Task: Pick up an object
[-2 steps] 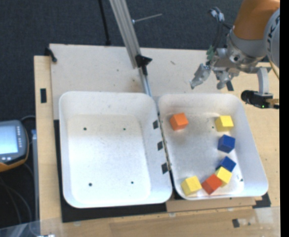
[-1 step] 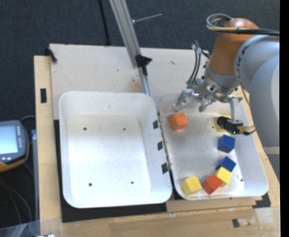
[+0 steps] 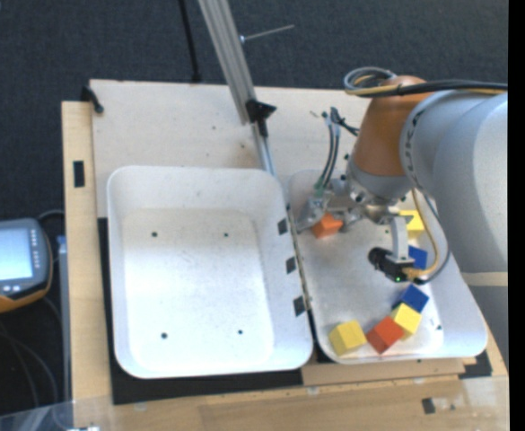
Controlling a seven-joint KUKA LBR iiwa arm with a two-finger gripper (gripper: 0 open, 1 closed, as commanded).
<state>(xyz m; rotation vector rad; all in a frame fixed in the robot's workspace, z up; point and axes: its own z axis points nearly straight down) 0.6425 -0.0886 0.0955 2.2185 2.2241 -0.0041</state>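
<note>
The arm reaches in from the right over the right-hand bin (image 3: 459, 330), its orange-banded wrist hanging above the bin's far end. The gripper (image 3: 327, 218) sits low near the bin's far-left corner, right at an orange block (image 3: 328, 225). Whether the fingers are apart, together or clamped on that block cannot be told, since the wrist hardware covers them.

The orange block lies just beside the wall dividing the two bins. If it is the target, a good grasp would probably set the fingers along the wall's direction rather than across it, so that neither finger has to squeeze between block and wall. The lift should go straight up before any sideways travel.

Other blocks cluster at the near end of the same bin: a yellow block (image 3: 347, 337), a red block (image 3: 387, 333), a second yellow block (image 3: 407, 319) and a blue block (image 3: 415, 296), the last three touching or nearly so. Another blue block (image 3: 416, 258) sits mid-bin near the cables.

The left-hand bin (image 3: 118, 241) offers wide open floor. A slanted aluminium post (image 3: 231, 52) rises from the counter (image 3: 154, 119) beyond the bins, close to the arm's far-left side, which limits swing room there.
</note>
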